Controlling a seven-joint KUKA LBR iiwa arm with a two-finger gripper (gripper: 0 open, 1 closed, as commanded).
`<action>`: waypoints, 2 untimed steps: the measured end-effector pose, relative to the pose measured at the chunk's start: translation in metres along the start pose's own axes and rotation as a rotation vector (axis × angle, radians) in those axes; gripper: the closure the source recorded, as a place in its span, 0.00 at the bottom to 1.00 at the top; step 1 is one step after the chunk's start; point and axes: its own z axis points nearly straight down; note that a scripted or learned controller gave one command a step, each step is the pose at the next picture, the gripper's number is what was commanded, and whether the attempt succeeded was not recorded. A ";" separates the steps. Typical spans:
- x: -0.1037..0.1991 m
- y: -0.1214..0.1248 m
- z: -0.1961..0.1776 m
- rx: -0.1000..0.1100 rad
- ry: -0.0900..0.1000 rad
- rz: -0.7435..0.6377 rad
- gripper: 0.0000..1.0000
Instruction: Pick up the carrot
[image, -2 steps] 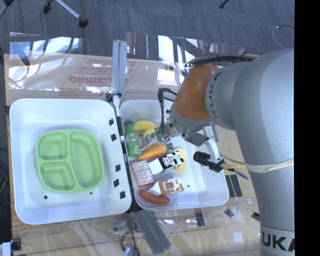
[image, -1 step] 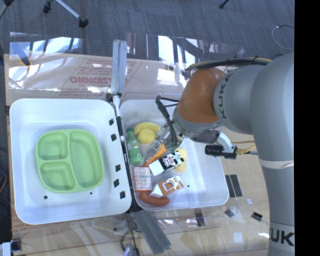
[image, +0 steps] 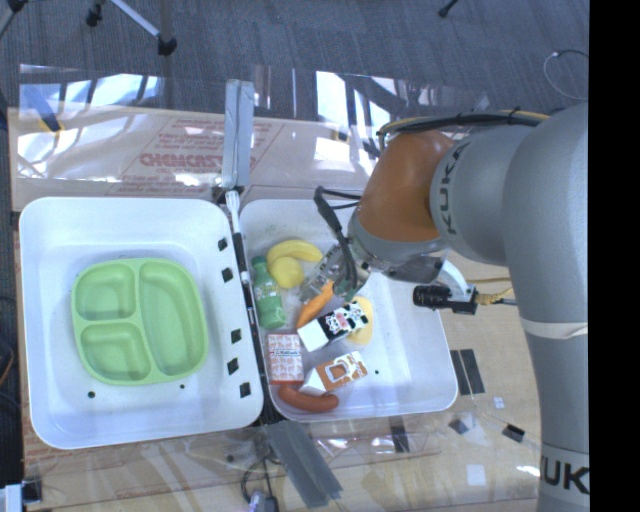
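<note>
A: Nearest us, along the front edge of the right bin (image: 440, 390), lies a sausage (image: 309, 401). Just behind it sit two small packets, a red-and-white one (image: 285, 358) and an orange one (image: 342, 371).

B: And the carrot (image: 316, 301)?

A: Near the middle of the right bin, lying at a slant, its upper end right at the hand (image: 337, 272). The hand is down among the items, but whether it is spread or pinching the carrot I cannot tell; the wrist hides that.

B: So how far along would you judge it?

A: The reach looks done and the hand is at the carrot. The carrot seems to lie in the pile, not lifted. A sure grip and the lift are left, by my reading.

B: Count it all for me.

A: One carrot, one banana (image: 286, 257) toward the bin's back left, one green bottle (image: 268, 296) along its left wall, one black-and-white box (image: 338, 324) just beside the carrot, something yellow (image: 361, 330) partly under that box, one sausage, two packets. In the left bin (image: 40, 300), one green divided plate (image: 140, 320) with three compartments. Two bins on the table (image: 120, 150), one arm (image: 520, 200).
</note>
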 end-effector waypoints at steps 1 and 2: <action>0.040 0.017 -0.117 0.000 0.000 -0.120 1.00; 0.080 -0.028 -0.061 0.001 0.003 -0.217 1.00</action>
